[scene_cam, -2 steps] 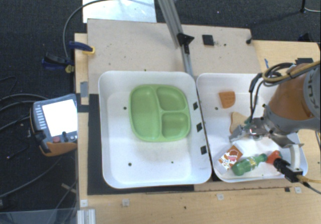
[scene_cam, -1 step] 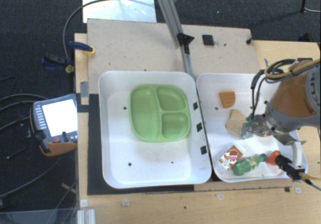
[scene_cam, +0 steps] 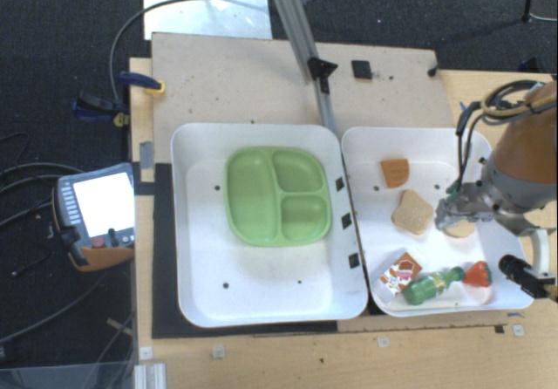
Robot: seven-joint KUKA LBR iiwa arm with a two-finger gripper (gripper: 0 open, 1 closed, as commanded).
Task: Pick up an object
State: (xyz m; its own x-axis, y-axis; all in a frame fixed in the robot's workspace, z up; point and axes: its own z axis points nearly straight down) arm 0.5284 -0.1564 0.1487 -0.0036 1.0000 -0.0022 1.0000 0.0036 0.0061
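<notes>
Down in the right-hand shallow white bin (scene_cam: 366, 204), the arm's pincer (scene_cam: 455, 214) sits low over a pale round piece (scene_cam: 460, 228) that peeks out from under it, just beside the tan, slice-shaped piece of toy bread (scene_cam: 412, 213). Whether the pincer is spread or closed cannot be told from this slanted look, and nothing shows between its tips, so no hold can be claimed. The pale piece is mostly hidden; judged by its neighbours it is probably a light play-food item, stiff enough to take a squeeze but smooth, so it may slide or skate away if pinched off-centre. Taking it across its narrow width, squarely from above, looks like the safest hold. Other candidates lie well apart from it: a small orange block (scene_cam: 395, 173) toward the far wall, and along the near wall a red-and-white printed packet (scene_cam: 400, 274), a green plastic bottle (scene_cam: 431, 284) lying on its side, and a small red item (scene_cam: 477, 274). The left-hand bin holds a green divided plate (scene_cam: 279, 196).
</notes>
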